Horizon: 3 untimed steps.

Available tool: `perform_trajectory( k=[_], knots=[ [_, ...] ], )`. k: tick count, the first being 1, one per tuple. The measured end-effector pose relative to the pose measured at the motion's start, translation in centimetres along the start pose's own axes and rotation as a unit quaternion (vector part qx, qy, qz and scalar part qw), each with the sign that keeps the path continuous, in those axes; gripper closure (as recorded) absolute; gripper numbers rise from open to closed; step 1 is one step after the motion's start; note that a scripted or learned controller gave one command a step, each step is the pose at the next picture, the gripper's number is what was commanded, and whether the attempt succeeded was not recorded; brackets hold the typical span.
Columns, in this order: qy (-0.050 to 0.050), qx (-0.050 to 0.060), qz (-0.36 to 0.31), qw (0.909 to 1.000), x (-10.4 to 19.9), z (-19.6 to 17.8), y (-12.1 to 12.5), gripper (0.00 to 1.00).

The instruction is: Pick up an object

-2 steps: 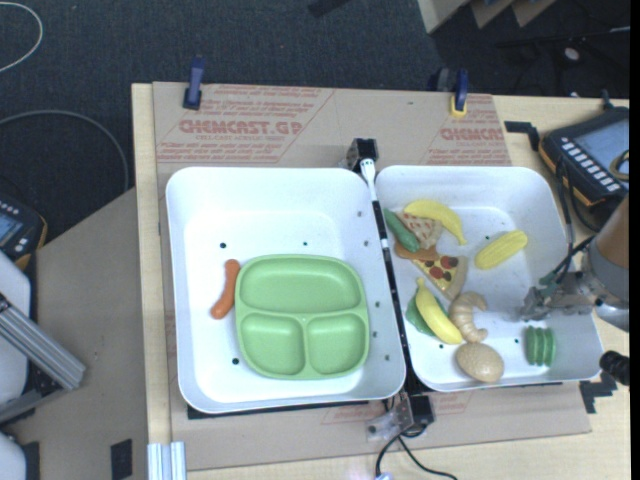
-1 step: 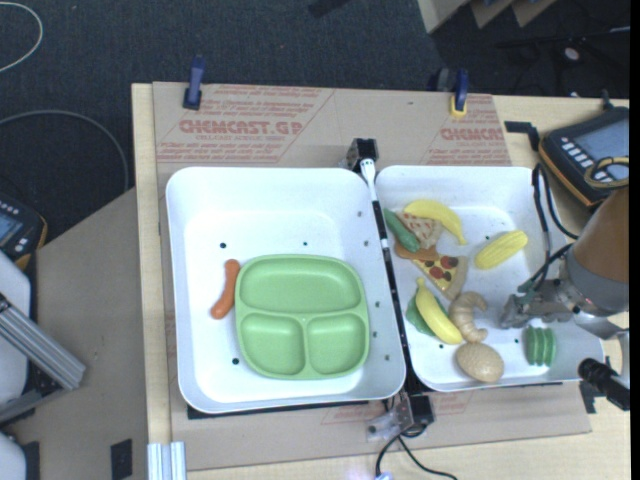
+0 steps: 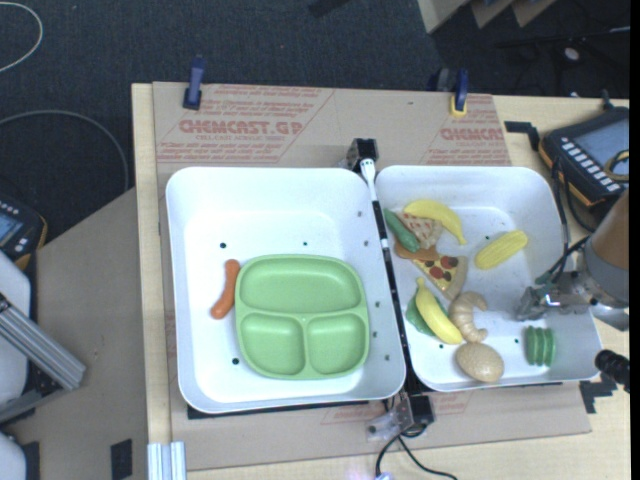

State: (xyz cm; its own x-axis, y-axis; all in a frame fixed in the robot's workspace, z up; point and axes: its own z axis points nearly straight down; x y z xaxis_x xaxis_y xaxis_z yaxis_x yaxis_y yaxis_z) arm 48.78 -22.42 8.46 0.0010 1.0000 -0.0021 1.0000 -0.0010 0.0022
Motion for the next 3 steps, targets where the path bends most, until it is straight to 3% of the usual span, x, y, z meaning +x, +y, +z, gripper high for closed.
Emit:
perform_trajectory(
  k=[2, 3],
  knots=[
    [-0.001, -0.002, 0.0, 1.0, 0.0, -2.0, 0.1, 1.0],
    [0.002, 0.003, -0.001, 1.0, 2.6, 0.1, -0.9, 1.0]
  ],
)
